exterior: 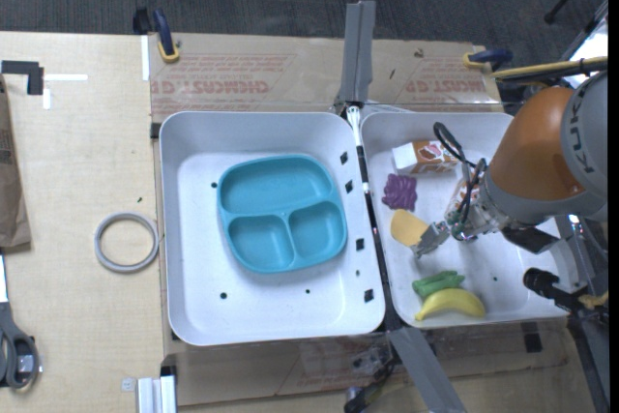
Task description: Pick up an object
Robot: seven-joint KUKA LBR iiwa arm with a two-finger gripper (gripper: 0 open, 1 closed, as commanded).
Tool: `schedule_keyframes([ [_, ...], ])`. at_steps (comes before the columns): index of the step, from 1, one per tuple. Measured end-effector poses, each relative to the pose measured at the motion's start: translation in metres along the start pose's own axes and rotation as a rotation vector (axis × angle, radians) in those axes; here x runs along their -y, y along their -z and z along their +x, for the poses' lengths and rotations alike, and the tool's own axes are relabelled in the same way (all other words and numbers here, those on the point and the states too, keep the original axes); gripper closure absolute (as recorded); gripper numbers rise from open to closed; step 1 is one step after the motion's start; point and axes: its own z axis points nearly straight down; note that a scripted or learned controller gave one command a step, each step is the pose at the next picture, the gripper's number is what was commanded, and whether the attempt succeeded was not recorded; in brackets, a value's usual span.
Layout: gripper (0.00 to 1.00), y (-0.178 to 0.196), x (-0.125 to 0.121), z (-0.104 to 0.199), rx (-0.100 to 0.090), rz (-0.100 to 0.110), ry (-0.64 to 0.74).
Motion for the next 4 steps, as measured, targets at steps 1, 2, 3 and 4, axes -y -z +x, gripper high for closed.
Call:
schedule_keyframes([
  [1, 0.0, 0.001, -0.036, 0.001, 0.002, -0.002, 0.274],
  [2, 0.0, 0.0, -0.003, 0.014, -0.001, 0.001, 0.114],
  [3, 0.0, 0.1, 0.02, 0.037, 0.001, 0.0, 0.09],
  [4, 0.0, 0.0, 0.005, 0.019, 0.0, 0.002, -0.212],
])
